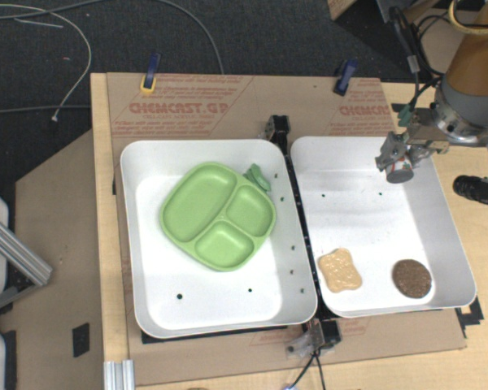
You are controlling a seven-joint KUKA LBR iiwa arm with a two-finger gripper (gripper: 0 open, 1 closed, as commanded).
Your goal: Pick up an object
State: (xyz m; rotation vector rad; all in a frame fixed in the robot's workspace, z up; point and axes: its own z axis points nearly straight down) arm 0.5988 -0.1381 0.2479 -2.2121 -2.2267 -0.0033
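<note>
My gripper (pixel 396 167) hangs over the far right part of the right bin (pixel 366 193), with the orange-banded arm behind it. Nothing shows between its fingers. A tan, lumpy biscuit-like piece (pixel 340 270) lies near the front left corner of that bin. A round brown patty (pixel 411 278) lies at the bin's front right. Both sit well in front of the gripper. In the left bin (pixel 146 283) rests a green divided plate (pixel 218 215), with a small dark green object (pixel 259 178) touching its far right rim.
Both bins stand on a cardboard sheet (pixel 106 218) held by blue clamps (pixel 151 71) at the back. A black bracket (pixel 277 127) sits between the bins at the far side. Cables run over the dark floor behind.
</note>
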